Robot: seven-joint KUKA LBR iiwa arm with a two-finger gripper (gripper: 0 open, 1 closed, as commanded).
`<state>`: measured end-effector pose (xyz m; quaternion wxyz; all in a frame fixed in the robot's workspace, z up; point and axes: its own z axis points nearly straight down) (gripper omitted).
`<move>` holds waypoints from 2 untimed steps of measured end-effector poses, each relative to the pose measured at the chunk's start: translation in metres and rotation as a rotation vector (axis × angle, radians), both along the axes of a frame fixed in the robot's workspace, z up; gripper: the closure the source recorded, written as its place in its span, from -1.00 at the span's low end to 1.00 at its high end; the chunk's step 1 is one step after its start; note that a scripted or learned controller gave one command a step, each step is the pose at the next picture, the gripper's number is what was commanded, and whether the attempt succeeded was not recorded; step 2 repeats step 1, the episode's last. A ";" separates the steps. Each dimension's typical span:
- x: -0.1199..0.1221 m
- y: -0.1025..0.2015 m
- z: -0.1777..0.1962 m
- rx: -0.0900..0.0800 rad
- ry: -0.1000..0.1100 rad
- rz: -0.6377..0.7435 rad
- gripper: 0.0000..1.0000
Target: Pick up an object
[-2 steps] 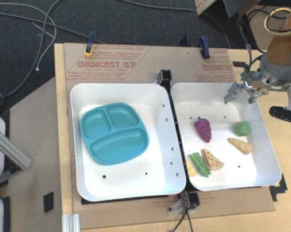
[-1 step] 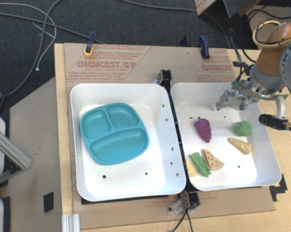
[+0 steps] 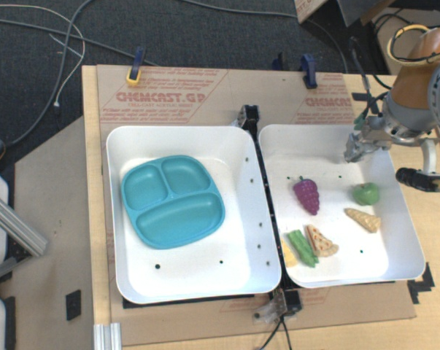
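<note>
Fixed overhead camera, slanted down

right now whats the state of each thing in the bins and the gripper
teal divided plate: flat, left bin
purple grapes: loose, right bin
green toy: loose, right bin
pizza slice: touching green bean
tan wedge: lying alone
gripper: above right bin's far edge

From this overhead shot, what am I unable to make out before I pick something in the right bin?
- Gripper: too small and blurred in the camera view to read its state or height over the right bin.
- Arm: cut off by the right edge above the orange band.
- Yellow piece: partly hidden by the green bean; shape unclear.
- Green object: too small to identify.
</note>
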<state>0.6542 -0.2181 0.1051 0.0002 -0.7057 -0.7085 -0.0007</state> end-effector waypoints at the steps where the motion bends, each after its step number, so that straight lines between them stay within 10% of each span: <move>1: 0.004 0.000 0.043 -0.002 -0.002 -0.003 1.00; 2: 0.004 0.000 0.043 -0.002 -0.002 -0.003 1.00</move>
